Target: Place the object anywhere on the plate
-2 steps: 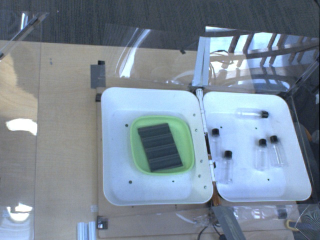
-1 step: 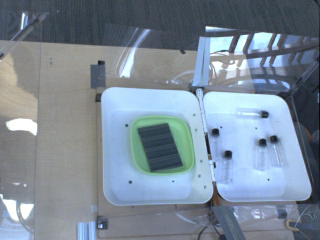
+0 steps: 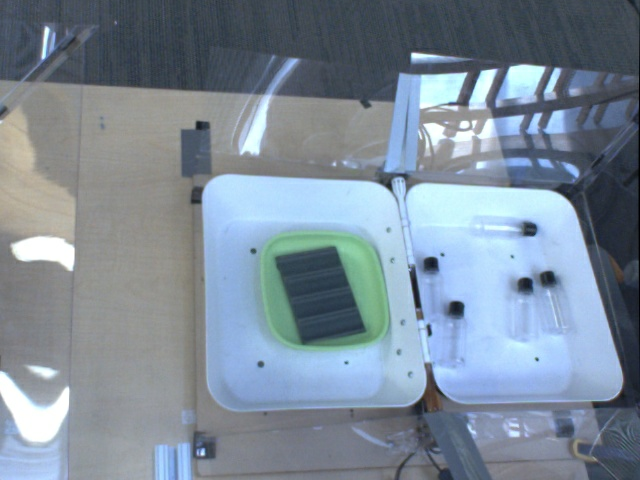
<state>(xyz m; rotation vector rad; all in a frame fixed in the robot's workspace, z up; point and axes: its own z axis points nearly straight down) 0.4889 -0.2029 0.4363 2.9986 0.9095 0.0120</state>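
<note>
- We see the dark ribbed block (image 3: 319, 295) lying flat on the green plate (image 3: 275, 313), covering the plate's middle and tilted a little, its long sides running from about 11 o'clock to 5 o'clock.
- The plate sits in the left white bin (image 3: 230, 368), roughly at its centre, with bare white floor all round it, widest toward 6 o'clock and 9 o'clock.
- A green margin shows on every side of the block, broader at 9 o'clock and 3 o'clock than at 12 and 6.
- In the right white bin (image 3: 590, 368) we count five clear vials with black caps: one lying on its side (image 3: 505, 228) toward 12 o'clock, one (image 3: 431, 265) near the bin's 9 o'clock wall, one (image 3: 455, 311) below it, and two (image 3: 536, 284) close together at 3 o'clock.
- The two bins touch along a middle seam, and the wooden table (image 3: 120, 318) lies open at 9 o'clock of them.
</note>
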